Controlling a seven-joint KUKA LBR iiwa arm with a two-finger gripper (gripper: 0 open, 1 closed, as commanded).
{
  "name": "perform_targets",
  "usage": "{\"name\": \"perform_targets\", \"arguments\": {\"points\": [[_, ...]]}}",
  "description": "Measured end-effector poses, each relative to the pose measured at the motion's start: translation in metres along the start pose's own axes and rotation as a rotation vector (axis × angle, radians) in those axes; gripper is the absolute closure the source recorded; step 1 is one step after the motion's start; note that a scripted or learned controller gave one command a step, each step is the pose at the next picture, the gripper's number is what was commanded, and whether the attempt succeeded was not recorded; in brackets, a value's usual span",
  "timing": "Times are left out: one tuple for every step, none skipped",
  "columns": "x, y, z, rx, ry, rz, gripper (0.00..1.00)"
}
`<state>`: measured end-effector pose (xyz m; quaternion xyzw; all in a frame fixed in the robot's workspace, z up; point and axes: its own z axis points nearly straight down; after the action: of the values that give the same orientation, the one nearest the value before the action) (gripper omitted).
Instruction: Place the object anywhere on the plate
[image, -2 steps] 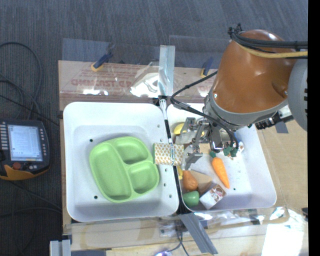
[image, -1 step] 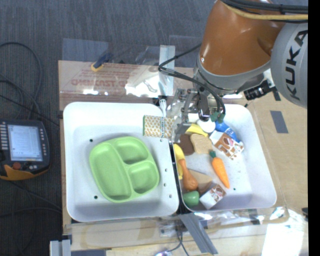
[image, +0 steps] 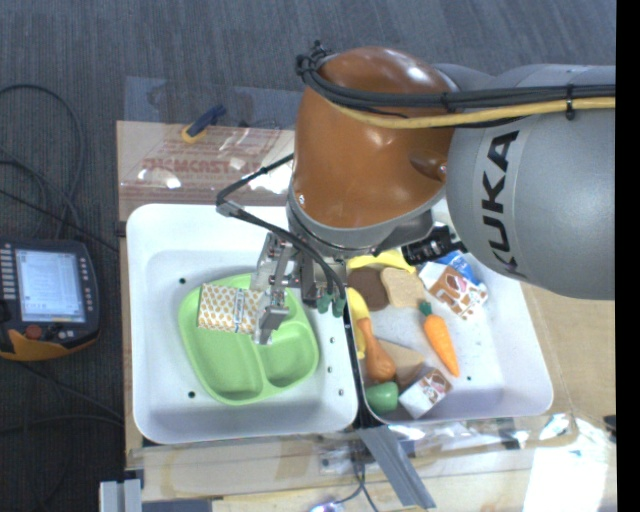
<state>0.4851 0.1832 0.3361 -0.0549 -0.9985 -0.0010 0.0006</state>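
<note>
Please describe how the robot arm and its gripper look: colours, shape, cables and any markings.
The arm is a rounded grey casing with black "KUKA" lettering and a glossy orange band. Black cables run across the band. The gripper is metallic silver, with thin fingers and dark wires.

The green plate (image: 245, 345) is left bare toward its near compartments; its far-left part is occupied by a patterned packet (image: 222, 307).

patterned packet (image: 222, 306) lying on green plate (image: 240, 372)
</note>
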Motion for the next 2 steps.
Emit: {"name": "perform_targets", "arguments": {"points": [[-0.0018, -0.0033, -0.0006, 0.001, -0.002, 0.006, 0.0], [-0.0025, -0.0023, -0.0104, 0.0, -0.004, 0.005, 1.0]]}}
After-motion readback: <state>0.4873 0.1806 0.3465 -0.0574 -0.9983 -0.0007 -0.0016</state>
